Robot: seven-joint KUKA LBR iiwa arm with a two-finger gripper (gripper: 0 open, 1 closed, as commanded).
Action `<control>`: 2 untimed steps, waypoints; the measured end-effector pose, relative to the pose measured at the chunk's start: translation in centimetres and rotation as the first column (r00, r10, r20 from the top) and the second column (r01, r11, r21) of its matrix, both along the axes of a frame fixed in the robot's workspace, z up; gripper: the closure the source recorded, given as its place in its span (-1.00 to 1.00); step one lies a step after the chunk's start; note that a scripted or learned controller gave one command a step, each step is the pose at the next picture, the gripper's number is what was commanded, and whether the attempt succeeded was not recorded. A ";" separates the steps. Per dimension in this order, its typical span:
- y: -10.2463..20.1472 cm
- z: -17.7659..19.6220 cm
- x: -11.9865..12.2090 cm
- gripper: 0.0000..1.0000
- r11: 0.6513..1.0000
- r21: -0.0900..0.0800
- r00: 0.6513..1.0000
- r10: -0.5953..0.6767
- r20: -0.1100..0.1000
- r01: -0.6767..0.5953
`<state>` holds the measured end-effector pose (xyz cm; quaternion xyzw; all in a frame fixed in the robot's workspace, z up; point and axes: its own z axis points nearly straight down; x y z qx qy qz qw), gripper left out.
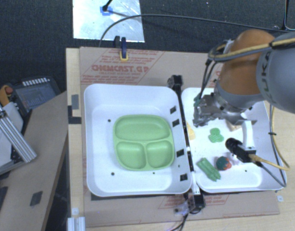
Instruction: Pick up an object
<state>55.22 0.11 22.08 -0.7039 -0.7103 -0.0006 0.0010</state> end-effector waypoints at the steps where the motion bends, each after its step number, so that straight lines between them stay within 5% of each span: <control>1: 5.1 1.2 -1.9 1.00 1.000 0.001 1.000 0.001 0.001 -0.001; 2: 11.0 0.2 -3.6 1.00 1.000 0.001 1.000 0.002 0.000 -0.002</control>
